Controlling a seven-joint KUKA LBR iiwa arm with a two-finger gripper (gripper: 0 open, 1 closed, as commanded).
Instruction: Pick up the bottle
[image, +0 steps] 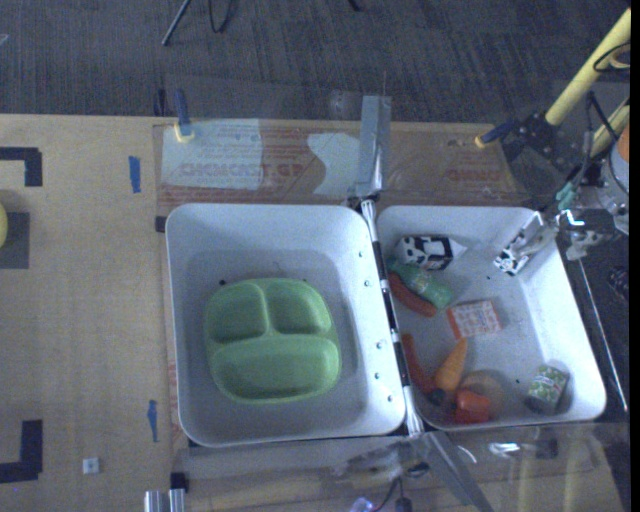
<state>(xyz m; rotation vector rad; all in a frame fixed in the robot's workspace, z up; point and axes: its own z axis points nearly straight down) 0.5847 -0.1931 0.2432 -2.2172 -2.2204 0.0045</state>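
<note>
Bench (90, 330): tan surface carrying two shallow white bins side by side, with blue tape marks and black corner marks on its left part.
Left bin (190, 240): white, square, rounded corners; it holds one item.
Right bin (575, 330): white, touching the left bin along a shared central edge; it holds all the small items.
Green plate (271, 339): three-compartment plate lying flat at the centre of the left bin, apart from all four walls.
Arm (600, 190): enters from the right, over the upper right corner of the right bin.
Gripper (515, 255): positioned just inside the upper right part of the right bin, pointing down and to the left. Nothing is visible between the fingers; whether they are released or clenched cannot be told.
Bottle (424, 286): green, lying on its side in the upper left part of the right bin, near the central edge. It lies just below the black-and-white carton and well apart from the gripper.
Black-and-white carton (427, 250): cow-patterned, near the top wall of the right bin.
Red-and-white packet (475, 318): flat, at the centre of the right bin.
Carrot (451, 366): orange, tilted, in the lower left part of the right bin.
Small green can (547, 387): in the lower right corner of the right bin.
</note>
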